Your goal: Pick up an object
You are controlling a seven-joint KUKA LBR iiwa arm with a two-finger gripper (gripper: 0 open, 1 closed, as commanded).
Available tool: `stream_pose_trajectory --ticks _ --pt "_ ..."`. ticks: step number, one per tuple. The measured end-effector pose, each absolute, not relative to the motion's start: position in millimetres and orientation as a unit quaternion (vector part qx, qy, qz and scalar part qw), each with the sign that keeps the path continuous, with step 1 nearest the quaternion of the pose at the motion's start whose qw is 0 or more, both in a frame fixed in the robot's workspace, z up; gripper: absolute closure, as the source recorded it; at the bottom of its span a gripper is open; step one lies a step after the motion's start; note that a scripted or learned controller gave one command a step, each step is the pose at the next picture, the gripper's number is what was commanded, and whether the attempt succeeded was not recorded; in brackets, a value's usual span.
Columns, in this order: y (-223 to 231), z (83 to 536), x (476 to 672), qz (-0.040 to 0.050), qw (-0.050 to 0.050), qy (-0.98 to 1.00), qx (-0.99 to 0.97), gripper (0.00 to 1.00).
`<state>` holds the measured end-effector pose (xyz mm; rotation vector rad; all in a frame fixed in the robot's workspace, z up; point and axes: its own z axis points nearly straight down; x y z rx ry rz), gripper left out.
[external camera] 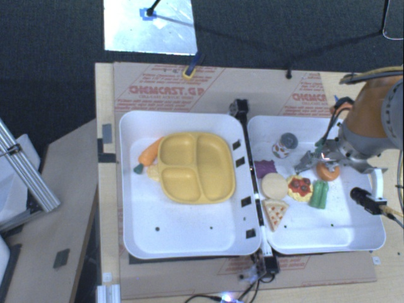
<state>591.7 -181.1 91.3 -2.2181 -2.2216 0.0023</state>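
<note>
In the left bin (136, 232) I see a yellow divided plate (192, 167) near the middle, with a carrot (149, 151) tucked against its left rim. Nothing there is within the arm's present reach, so my concern is the right bin (360, 235). There the pieces crowd together: a purple piece (265, 167) by the left wall, a small can (285, 144) toward the back, a round bun (274, 185), a waffle wedge (275, 212) toward the front left corner, a pizza piece (300, 187) and a green piece (318, 194) touching it. The gripper (323, 164) sits low over an orange piece (327, 172) mid-bin; I cannot tell how its jaws stand. My worry is that the crowding lets a closing grasp nudge the green piece or pizza, or catch only an edge and slip on lifting.
</note>
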Motion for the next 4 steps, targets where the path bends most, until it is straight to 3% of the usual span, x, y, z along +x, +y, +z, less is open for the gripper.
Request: stream_pose_trajectory --ticks 1,3,4 --pt "-182 105 593.3 -0.0008 -0.001 -0.708 -0.707 1.0" --pt "-177 223 596.4 -0.0019 -0.003 -0.709 -0.705 1.0" --pt "-120 215 608.4 -0.0015 0.0 -0.711 -0.704 1.0"
